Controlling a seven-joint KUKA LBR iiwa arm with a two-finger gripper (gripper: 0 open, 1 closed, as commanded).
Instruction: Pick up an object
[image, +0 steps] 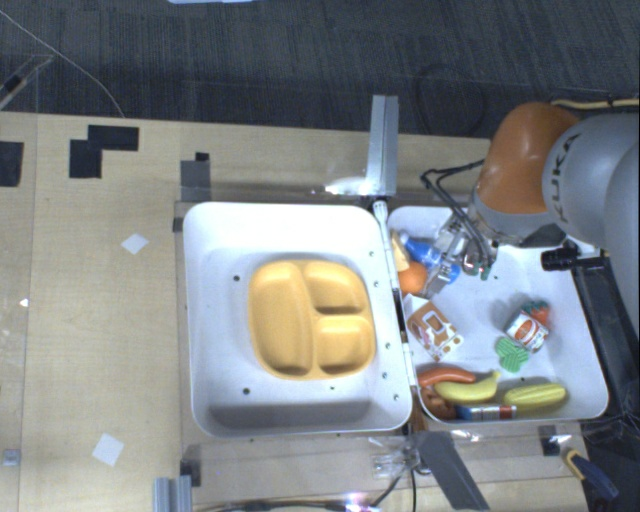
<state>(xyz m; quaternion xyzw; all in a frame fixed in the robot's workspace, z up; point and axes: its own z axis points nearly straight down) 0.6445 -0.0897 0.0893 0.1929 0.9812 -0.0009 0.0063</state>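
Progress is at the approach stage: the gripper (452, 262) sits low in the right bin (590, 385), close to its wall shared with the left bin (200, 300), right at a blue-and-white object (425, 250) and an orange item (408, 279). Whether anything is held cannot be told. Grasp and lift remain; other candidates, including a banana (470, 388), lie nearer that bin's front wall.

- you're looking down on a pale wooden bench (90, 330) with black square markings (100, 148) near its far left.
- beyond its far edge you see dark grey carpet (250, 50).
- an upright metal post (383, 145) stands behind the bins.
- thin cables (70, 60) trail across the carpet.
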